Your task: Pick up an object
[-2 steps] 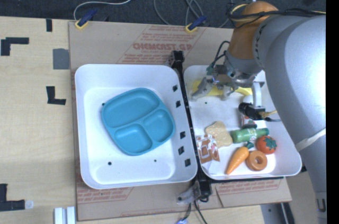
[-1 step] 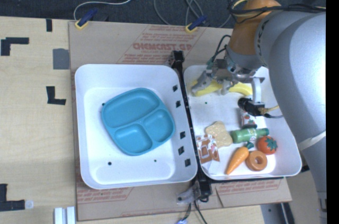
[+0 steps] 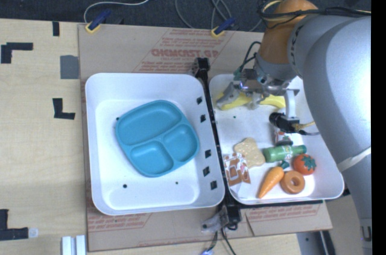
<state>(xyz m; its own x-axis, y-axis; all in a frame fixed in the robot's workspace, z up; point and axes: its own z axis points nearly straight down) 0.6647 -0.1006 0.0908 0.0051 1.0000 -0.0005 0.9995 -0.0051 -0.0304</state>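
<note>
The two-finger gripper point(image 3: 252, 90) hangs low at the far end of the right white bin point(image 3: 329, 192), directly over the yellow plastic banana point(image 3: 236, 102), which lies on the bin floor. The grey arm point(image 3: 338, 79) hides the wrist, so whether the jaws are spread or pressed together cannot be told.

Light is even and fairly bright, seemingly from overhead. The two white bins point(image 3: 96, 127) are close to washed out, with little surface detail on their floors. The blue plate point(image 3: 158, 137) throws only a thin, soft shadow along its lower edge. The grey arm point(image 3: 338, 91) shows a broad pale sheen and looks soft, out of focus. The dark floor along the top is dim. Overall sharpness is low, and small items look slightly smeared.
</note>
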